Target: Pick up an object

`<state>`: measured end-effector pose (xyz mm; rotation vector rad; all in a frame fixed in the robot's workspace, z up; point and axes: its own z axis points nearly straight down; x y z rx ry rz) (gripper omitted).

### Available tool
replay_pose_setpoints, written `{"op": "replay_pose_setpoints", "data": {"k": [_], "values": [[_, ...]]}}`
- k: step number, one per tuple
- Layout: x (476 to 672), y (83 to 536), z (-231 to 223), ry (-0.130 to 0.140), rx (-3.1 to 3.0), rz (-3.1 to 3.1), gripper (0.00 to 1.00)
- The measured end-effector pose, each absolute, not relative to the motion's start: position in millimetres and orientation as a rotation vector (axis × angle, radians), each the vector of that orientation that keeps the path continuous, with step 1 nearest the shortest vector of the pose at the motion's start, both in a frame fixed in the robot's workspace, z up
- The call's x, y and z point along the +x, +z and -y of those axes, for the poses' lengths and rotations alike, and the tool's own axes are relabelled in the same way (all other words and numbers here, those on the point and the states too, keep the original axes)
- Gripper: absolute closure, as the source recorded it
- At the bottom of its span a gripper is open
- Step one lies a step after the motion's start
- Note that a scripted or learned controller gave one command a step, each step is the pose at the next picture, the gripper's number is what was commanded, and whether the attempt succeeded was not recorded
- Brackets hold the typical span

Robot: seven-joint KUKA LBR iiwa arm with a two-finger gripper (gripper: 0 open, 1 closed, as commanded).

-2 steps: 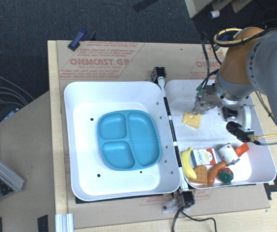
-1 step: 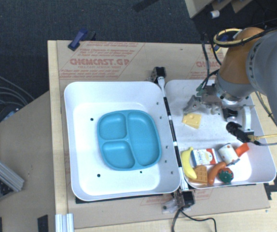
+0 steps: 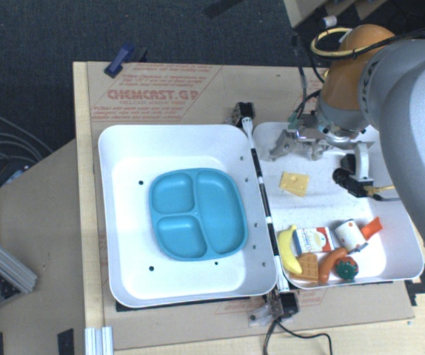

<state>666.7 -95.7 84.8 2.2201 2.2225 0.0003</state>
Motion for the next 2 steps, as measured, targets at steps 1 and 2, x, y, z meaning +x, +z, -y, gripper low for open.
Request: {"op": "replay_pose_setpoints", "data": {"k": [1, 2], "values": [[611.2, 85, 105, -0.002, 2.223, -2.222, 0.00], [614.6, 99, 105, 0.007, 2.216, -2.216, 1.00]]}}
